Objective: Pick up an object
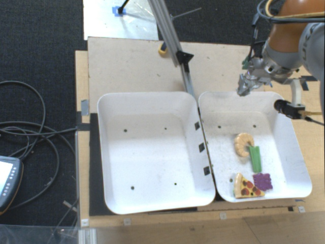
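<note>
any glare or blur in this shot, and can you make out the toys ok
Camera view: even, soft light, faint shadows inside the right bin; mild glare on the orange band; the hand looks slightly soft. The croissant, green piece, pizza slice and purple piece read clearly.

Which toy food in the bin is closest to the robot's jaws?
The tan curled croissant-shaped toy. It lies highest up in the right white bin, ahead of the green stick, purple grape bunch and pizza slice.
</note>
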Available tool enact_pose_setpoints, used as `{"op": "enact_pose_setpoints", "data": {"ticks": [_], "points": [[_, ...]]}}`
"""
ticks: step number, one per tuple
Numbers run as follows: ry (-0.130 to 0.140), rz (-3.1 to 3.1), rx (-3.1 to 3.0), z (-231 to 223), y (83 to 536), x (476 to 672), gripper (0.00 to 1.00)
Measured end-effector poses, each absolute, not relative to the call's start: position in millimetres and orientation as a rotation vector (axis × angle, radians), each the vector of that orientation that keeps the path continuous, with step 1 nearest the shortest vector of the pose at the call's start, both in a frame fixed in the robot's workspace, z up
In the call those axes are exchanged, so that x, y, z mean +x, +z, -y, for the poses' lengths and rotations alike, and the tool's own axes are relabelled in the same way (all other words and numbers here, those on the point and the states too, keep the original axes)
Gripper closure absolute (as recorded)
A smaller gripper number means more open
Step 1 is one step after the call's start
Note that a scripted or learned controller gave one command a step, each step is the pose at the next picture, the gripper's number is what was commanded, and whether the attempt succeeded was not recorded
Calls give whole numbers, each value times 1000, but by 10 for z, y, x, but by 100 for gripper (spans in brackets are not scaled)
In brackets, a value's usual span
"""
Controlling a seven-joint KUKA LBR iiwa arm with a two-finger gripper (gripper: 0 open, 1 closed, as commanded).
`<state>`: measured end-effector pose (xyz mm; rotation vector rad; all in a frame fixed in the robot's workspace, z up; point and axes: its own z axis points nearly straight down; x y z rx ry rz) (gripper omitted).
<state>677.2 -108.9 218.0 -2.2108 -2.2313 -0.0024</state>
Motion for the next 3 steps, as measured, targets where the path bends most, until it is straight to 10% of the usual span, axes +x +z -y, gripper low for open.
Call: {"op": "enact_pose_setpoints", "data": {"ticks": [3], "points": [[-4,2233,-2208,-533,2098,6543,100]]}}
